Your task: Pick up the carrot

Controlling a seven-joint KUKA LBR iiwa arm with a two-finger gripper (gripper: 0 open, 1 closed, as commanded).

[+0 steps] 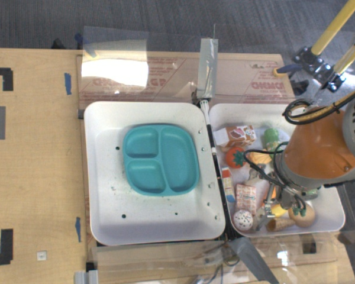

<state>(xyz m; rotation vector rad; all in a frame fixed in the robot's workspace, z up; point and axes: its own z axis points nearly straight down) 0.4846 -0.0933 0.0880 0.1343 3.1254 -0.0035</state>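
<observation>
One fixed camera looks down at a slant on the left bin [100,176] and right bin [334,209].

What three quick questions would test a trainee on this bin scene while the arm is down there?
1. True or false: the teal divided plate lies in the left bin.
2. Which bin is the hand working over: A) left, B) right?
3. Fill in: the white dimpled ball sits near the right bin's ____ edge (front or back).

Key: 1 true. 2 B. 3 front.
</observation>
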